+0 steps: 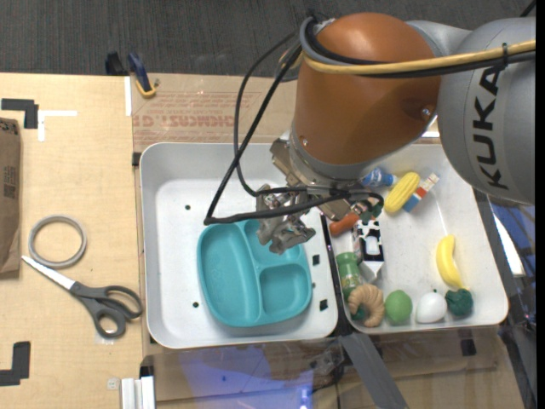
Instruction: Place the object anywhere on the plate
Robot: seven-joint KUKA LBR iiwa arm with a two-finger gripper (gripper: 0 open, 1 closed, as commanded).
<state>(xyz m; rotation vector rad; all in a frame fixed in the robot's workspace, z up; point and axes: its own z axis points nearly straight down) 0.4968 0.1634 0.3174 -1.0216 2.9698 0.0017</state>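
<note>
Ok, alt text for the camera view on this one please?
The tool hangs over the top edge of a teal plate in the left bin. The right bin holds toy food, including a banana.

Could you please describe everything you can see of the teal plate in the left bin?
The plate is teal, looks like smooth plastic, and has rounded corners with raised ridges dividing it into three compartments. It lies flat and slightly turned on the floor of the left bin, toward its front right. The compartments in view hold nothing. The pincer hangs over its back right corner, hiding that part; contact cannot be judged.
</note>
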